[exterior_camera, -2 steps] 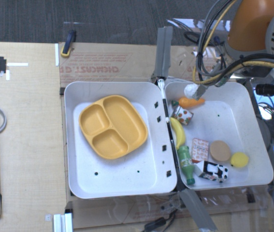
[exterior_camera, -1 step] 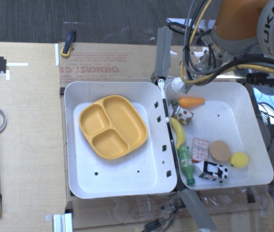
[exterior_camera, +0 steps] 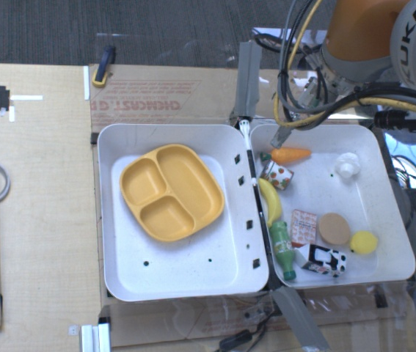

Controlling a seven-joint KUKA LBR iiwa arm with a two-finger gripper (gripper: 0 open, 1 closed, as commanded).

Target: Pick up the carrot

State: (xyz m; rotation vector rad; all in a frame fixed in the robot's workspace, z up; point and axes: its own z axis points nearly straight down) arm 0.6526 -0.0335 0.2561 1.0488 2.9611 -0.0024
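The carrot [exterior_camera: 291, 154] lies in the right bin [exterior_camera: 381, 218], hard against its upper-left corner wall, with bare white floor stretching right toward a white lump [exterior_camera: 348, 166]. The claw [exterior_camera: 281, 136] hangs just above-left of it; its opening cannot be told.

You saw the carrot [exterior_camera: 290, 154] lying near the right bin's [exterior_camera: 384, 196] back left corner, just above the banana [exterior_camera: 270, 199], with the gripper [exterior_camera: 281, 136] hanging close over its left end.

The carrot [exterior_camera: 291, 154] lies at the right bin's [exterior_camera: 384, 218] far-left corner, seemingly just behind the banana [exterior_camera: 270, 199].
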